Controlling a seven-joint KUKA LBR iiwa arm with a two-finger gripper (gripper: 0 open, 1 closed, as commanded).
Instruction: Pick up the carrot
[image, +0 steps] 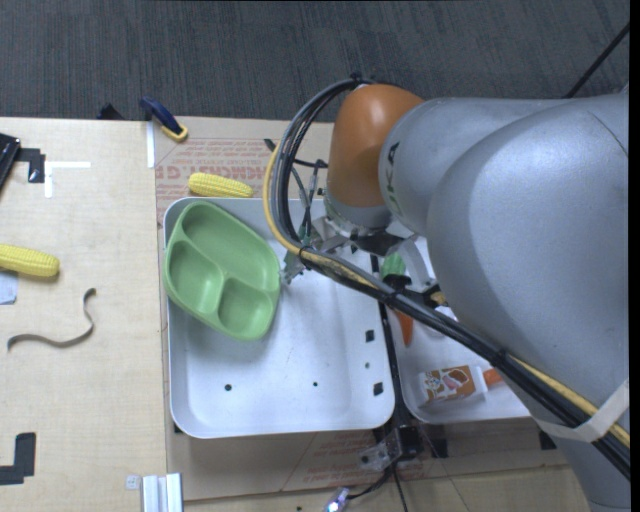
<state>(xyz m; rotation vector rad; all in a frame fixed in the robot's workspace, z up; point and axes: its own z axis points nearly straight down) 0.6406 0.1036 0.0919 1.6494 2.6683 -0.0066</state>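
A single camera looks down at a slant on a table (80, 400) carrying two shallow white bins side by side. A large grey robot arm (520, 250) with an orange band (365, 130) above its wrist reaches in from the right and covers much of the right bin (470, 405). Black and yellow cables (290, 190) loop around the wrist.

The end effector (335, 240) sits low over the divide between the two bins, mostly hidden under the wrist, and whether it is open or closed cannot be told.

The carrot (404, 325) shows as a small orange sliver in the right bin, just beside the divide, below a bit of green (393, 266) and partly hidden by a cable.

In the left bin (290, 390), a green divided tray (220, 268) lies tilted in the upper left corner. A small printed carton (452, 384) lies near the front of the right bin.

Outside the bins, one yellow corn cob (220, 185) lies just above the left bin, another corn cob (28, 261) at the far left edge, and a curved brown strip (60, 330) below it.
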